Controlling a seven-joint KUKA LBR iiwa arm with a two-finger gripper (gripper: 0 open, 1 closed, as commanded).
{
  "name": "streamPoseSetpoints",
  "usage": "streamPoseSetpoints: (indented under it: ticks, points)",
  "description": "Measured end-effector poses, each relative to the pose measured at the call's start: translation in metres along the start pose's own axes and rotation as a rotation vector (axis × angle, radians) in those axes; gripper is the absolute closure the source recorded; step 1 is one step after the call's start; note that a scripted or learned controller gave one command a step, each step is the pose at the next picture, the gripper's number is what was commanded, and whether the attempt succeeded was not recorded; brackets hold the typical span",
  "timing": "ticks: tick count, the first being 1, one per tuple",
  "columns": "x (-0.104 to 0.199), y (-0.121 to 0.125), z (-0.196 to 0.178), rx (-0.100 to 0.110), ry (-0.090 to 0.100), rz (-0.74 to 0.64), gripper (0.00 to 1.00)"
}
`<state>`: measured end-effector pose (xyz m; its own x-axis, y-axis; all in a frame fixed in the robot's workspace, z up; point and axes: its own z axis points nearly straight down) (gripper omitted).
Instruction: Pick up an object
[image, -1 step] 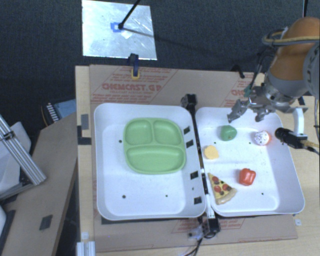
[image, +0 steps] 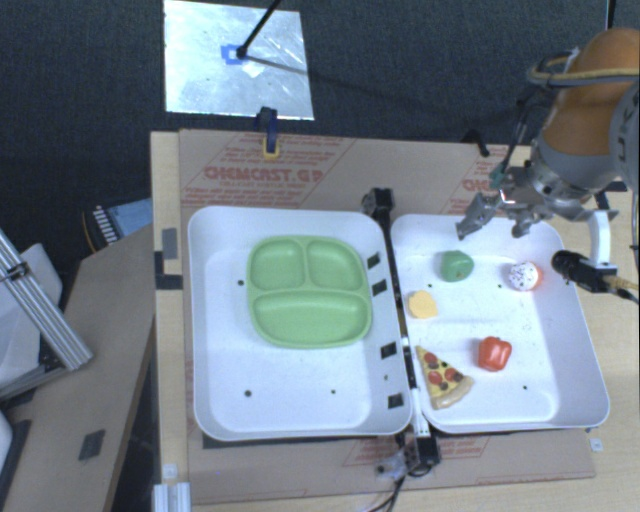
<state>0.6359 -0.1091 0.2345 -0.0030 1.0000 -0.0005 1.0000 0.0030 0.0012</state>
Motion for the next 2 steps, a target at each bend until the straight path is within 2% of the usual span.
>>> streamPoseSetpoints:
  ticks: [2]
  points:
    - [0.007,0.018,0.098,0.003,0.001,-0.004,0.0]
